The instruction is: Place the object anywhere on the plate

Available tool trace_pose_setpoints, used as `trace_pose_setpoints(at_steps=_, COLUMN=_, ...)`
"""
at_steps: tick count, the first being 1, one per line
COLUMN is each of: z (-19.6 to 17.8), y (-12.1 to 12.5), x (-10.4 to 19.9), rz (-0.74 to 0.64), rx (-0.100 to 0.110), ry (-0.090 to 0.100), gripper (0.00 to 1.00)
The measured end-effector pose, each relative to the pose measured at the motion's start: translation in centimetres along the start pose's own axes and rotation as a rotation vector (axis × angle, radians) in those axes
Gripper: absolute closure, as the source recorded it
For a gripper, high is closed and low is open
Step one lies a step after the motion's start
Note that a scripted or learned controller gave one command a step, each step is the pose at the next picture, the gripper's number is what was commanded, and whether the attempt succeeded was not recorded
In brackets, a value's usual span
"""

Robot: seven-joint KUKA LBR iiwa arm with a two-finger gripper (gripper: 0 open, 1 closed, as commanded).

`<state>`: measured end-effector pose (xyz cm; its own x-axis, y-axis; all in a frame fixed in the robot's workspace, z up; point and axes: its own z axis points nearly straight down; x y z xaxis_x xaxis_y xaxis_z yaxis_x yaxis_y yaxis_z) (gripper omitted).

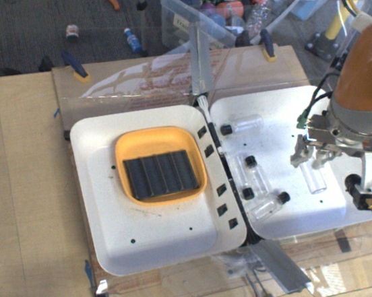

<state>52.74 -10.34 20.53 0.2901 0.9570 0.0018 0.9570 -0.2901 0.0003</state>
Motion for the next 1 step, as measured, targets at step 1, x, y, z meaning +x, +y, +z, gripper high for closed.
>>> trace_pose_setpoints(at_steps=1, z=-0.01, y=0.00, x=-0.01, rz=0.000, rx=0.000, ry=0.000, gripper=0.00)
